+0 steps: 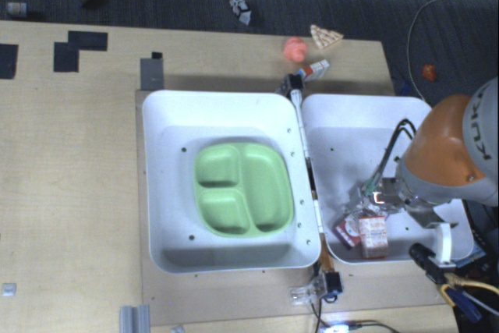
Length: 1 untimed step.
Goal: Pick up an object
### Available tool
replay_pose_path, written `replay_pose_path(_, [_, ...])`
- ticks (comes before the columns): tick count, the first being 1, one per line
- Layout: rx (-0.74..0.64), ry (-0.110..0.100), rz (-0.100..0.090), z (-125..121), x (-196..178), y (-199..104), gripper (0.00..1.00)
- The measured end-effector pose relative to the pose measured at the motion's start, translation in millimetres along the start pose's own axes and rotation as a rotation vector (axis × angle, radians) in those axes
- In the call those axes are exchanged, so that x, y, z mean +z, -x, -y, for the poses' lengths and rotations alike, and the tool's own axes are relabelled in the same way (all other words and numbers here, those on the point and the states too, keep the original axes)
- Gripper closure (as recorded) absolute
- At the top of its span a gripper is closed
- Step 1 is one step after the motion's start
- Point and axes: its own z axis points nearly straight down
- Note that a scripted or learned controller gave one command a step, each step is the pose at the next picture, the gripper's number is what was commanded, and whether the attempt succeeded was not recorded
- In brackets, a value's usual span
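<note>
In the right bin (343, 125), near its front wall, lies a small red and white carton (373, 235). A darker red packet (348, 232) rests against the carton's left side. My gripper (373, 196) hangs low just above and behind these two, with crumpled clear plastic (358, 204) around its tip. The grey arm with its orange band (442, 148) covers the right part of this bin. Nothing is visibly lifted off the bin floor.
The left bin (168, 136) holds a green divided plate (242, 187). Beyond the bins, a pink ball (295, 49), a wedge-shaped item (326, 36) and a small tube (315, 70) lie on the bench. Cables run along the front right corner (460, 288).
</note>
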Motion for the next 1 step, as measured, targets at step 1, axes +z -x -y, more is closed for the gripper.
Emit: replay_pose_path(1, [0.0,0.009,0.003,-2.9,-11.6,0.7,1.0])
